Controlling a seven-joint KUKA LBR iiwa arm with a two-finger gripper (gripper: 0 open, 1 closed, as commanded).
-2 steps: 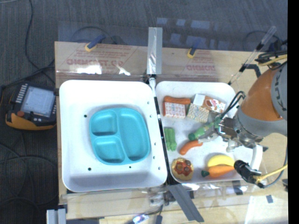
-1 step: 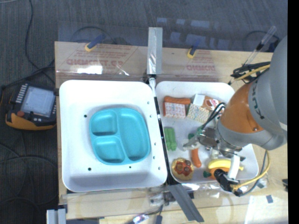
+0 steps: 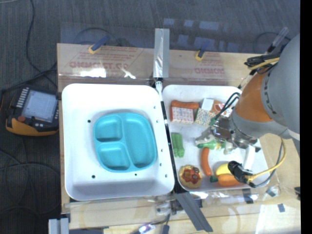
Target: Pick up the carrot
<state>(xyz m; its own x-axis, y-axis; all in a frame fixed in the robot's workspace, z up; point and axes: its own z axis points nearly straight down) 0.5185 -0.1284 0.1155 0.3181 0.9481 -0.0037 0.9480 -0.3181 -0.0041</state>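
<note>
The carrot [image 3: 206, 162], a slim orange-red piece with a green top, lies in the right white bin [image 3: 168, 94], lower middle of that bin, running roughly top to bottom. Its green end sits just under the gripper [image 3: 214, 136], which hangs over the bin's centre; whether the jaws are open or closed cannot be told from this angle, and nothing is visibly held between them.

Crowding around the carrot:
- green cucumber-like piece [image 3: 178, 145] to its left, near the bin's left wall
- round dish of mixed red and yellow bits [image 3: 190, 176] at lower left, near the carrot's tip
- yellow banana-shaped toy [image 3: 223, 170] and an orange piece [image 3: 228, 180] at lower right, just beside the tip
- patterned box [image 3: 182, 114] and a pale cube [image 3: 203, 115] toward the bin's top

The left white bin [image 3: 78, 130] holds a turquoise compartment tray [image 3: 125, 141], smooth and glossy. Both bins are shallow, rounded-cornered plastic on the counter [image 3: 112, 62]. The arm's grey body with orange band [image 3: 253, 104] covers the bin's right side.
</note>
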